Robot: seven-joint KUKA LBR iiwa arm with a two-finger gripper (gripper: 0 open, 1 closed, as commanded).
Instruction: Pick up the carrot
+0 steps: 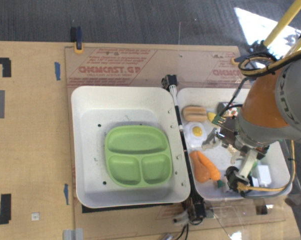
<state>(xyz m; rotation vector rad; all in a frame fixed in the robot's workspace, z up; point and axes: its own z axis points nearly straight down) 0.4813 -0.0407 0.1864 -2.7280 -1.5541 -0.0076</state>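
The orange carrot (204, 166) lies in the right bin (285, 184), near its left wall and front edge, with a small green end pointing to the front right. My gripper (221, 143) hangs over the middle of that bin, just up and to the right of the carrot and apart from it. Nothing shows between it and the carrot. The grey arm with its orange band (263, 104) covers the bin's right half.
A fried egg toy (196, 131) and a tan bun (193, 113) lie behind the carrot along the left wall. A white block (263, 174) sits at the front right. The left bin (85, 134) holds a green divided plate (138, 155).
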